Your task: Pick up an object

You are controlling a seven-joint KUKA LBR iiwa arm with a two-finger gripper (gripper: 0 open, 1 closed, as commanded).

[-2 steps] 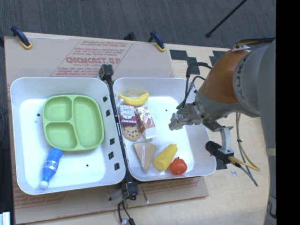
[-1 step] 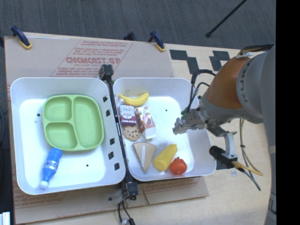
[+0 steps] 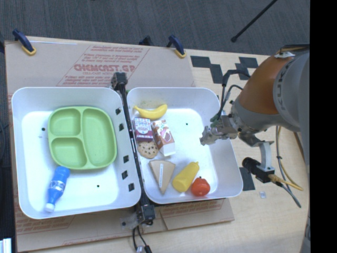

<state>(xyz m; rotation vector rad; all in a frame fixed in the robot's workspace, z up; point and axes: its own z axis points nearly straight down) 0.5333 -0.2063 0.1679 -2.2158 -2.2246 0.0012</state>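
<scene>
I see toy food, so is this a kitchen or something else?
Probably a robot lab, not a kitchen. A grey and orange robot arm reaches over two white bins clamped to cardboard, and the banana and tomato look like plastic practice toys.

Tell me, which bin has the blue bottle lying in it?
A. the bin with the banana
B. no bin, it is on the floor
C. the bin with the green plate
C: the blue bottle lies in the left bin, just below the green plate, while the banana is over in the right bin.
</scene>
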